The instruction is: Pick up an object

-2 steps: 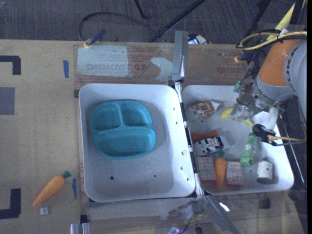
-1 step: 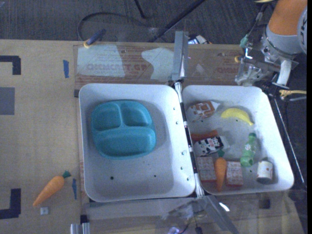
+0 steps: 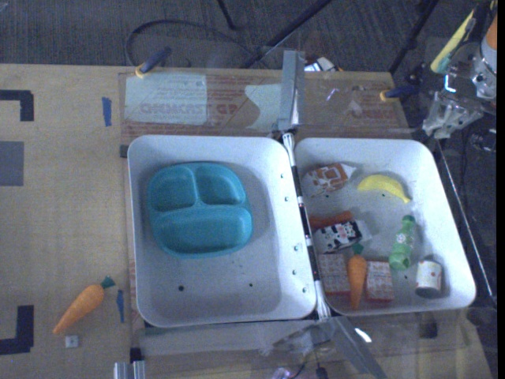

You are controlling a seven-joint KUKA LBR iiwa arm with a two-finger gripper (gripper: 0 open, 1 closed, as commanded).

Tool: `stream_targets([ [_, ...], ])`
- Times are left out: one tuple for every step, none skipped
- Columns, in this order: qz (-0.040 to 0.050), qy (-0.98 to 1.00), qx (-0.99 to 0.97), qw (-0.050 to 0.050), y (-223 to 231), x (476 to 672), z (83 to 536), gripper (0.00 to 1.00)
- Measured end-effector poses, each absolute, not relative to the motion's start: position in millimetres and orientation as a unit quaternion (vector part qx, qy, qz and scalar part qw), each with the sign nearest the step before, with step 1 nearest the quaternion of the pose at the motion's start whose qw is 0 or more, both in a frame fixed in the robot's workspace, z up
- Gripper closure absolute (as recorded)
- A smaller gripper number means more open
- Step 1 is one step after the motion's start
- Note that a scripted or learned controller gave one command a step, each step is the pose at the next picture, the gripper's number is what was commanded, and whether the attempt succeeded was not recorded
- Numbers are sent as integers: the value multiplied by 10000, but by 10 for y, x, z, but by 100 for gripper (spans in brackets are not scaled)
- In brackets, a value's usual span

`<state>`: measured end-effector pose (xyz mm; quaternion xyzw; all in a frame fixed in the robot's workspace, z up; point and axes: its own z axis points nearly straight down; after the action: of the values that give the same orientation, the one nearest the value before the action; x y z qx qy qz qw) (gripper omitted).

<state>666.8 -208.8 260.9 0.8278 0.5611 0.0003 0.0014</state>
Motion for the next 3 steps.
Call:
stream_targets([
  [2,5615,8275,13,-2082,6670,2608,0],
  [-5,6472,7623,-3,-2051,6675,1826,0],
  [12,6703,7421,16,-1549,6681,866,0],
])
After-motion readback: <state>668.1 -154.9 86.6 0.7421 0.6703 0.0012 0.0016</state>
